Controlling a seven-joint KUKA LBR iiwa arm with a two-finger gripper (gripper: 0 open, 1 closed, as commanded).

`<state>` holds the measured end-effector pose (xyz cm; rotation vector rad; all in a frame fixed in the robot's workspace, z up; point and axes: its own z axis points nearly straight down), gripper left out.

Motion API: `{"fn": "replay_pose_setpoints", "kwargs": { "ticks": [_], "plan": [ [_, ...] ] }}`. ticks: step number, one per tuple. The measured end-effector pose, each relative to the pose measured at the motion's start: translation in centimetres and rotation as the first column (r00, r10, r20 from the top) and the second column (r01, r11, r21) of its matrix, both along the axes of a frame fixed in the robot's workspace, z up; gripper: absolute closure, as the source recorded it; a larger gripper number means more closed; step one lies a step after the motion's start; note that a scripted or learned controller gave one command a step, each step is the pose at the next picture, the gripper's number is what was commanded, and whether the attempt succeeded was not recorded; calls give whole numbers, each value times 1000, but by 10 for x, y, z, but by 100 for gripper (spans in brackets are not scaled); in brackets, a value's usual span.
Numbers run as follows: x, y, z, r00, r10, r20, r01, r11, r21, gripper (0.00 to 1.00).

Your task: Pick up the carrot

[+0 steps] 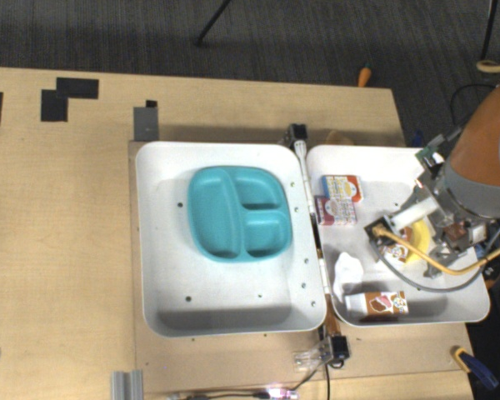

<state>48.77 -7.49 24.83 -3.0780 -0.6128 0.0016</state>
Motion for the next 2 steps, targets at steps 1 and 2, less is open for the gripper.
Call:
{"fn": "replay_pose_setpoints", "kwargs": {
  "ticks": [1, 2],
  "plan": [
    [0, 0, 0, 1000, 1, 0, -1, 1000, 0, 0],
    [7, -20, -140, 1000, 11, 6, -11, 1000, -2, 0]
  ]
}}
